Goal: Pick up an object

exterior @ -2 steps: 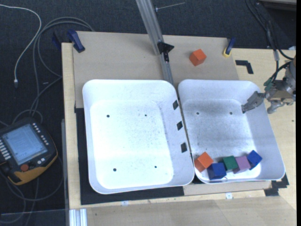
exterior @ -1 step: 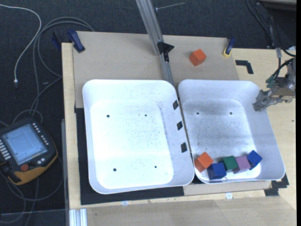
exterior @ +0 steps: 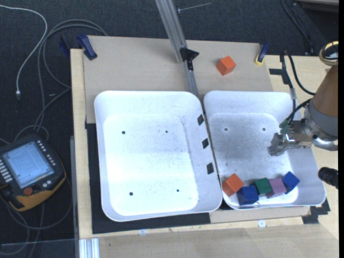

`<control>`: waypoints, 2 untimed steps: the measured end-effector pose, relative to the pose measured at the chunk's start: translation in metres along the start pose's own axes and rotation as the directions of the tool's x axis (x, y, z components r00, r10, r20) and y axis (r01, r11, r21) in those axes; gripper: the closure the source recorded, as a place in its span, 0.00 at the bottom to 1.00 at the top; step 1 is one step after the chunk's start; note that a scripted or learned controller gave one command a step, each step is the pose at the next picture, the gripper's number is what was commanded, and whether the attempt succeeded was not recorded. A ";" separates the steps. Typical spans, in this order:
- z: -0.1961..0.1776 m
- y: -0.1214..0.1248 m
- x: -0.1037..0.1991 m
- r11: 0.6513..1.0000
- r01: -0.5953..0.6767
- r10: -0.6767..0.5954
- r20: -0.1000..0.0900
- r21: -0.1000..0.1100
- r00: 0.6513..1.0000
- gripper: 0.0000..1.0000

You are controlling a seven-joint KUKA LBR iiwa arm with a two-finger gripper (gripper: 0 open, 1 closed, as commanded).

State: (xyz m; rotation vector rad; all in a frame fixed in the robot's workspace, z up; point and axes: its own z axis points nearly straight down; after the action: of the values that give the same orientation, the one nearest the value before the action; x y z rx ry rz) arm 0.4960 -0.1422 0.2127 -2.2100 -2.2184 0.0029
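The arm [exterior: 325,107] comes in from the right edge of the camera view, its grey body reaching leftward over the right-hand bin [exterior: 243,104], with cables running up and away from the wrist. The gripper [exterior: 275,147] hangs over the right side of that bin, above its speckled floor and a little way up from the row of blocks at the near edge. It is small and partly blurred here, so whether it is spread or closed cannot be told, and nothing can be seen in its grasp. Along the bin's near wall lie five blocks in a loose line: an orange block [exterior: 233,184] at the left, a dark blue block [exterior: 248,195] just beside it and touching or nearly so, then a green block [exterior: 263,186], a purple block [exterior: 277,186] and a second blue block [exterior: 290,181] at the right end. The gripper sits above and apart from all of them, nearest the purple and right-hand blue ones. The left-hand bin [exterior: 150,104] lies alongside. A second orange block [exterior: 226,65] rests on the bare bench [exterior: 134,63] behind the bins, well apart from the arm.
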 end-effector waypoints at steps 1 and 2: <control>-0.002 0.003 -0.004 1.000 -0.004 0.004 0.005 -0.009 1.000 0.00; 0.106 0.048 0.046 1.000 0.001 -0.001 0.001 0.000 1.000 0.00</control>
State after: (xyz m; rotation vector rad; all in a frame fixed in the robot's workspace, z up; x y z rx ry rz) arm 0.5433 -0.0950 0.1066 -2.2098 -2.2200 0.0041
